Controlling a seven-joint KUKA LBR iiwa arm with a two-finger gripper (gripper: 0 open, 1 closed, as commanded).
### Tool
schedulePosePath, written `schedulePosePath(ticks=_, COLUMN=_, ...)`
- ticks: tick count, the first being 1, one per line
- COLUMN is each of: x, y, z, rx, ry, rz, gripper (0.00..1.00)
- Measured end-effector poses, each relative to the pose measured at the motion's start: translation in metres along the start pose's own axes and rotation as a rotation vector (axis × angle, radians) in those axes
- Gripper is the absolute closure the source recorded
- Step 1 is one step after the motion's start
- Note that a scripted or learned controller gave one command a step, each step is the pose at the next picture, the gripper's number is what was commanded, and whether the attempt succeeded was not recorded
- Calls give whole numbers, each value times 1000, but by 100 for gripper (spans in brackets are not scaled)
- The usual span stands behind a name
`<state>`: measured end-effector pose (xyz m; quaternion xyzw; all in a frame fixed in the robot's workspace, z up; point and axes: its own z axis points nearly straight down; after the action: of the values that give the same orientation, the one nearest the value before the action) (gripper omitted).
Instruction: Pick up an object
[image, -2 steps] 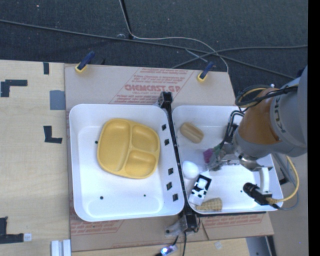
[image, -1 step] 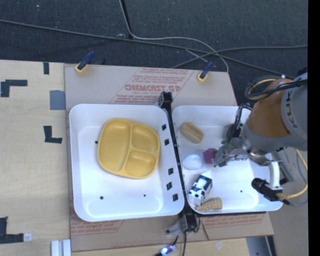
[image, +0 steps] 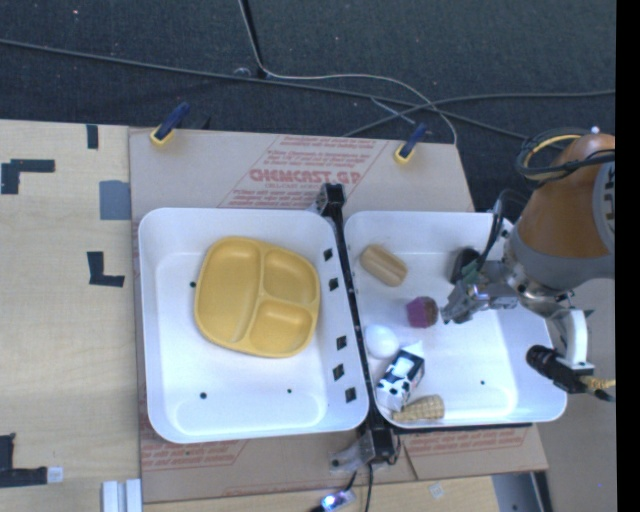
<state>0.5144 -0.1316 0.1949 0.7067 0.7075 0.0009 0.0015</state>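
Red lettering on the brown cardboard sheet under the bins reads roughly "CHEMCAST GP", printed upside down from your viewpoint; the smaller lines beneath it are too fine to read. Two yellow-and-blue clamps pin that sheet at its far edge.

The left white plastic bin carries a yellow divided plate with three compartments, which takes up most of its floor; bare room remains along the near edge. The right white plastic bin has open floor across its near right part and far edge.

In the right bin you see a tan bread-roll-shaped piece near the far left, a small purple round object near the middle, a white ball by the divider, a black-and-white patched block just beside it, and a beige waffle cone lying against the near wall.

The grey arm's hand sits low in the right bin, just right of the purple object, close to touching it. You cannot tell how far its fingers stand apart, and nothing is visibly held. Black cables trail over the dark floor beyond the worktop.
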Motion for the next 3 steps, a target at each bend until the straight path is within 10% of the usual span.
schedulePosePath(ticks=3, x=49, y=15, z=-91, rx=4, ry=1, rz=-4, gripper=100)
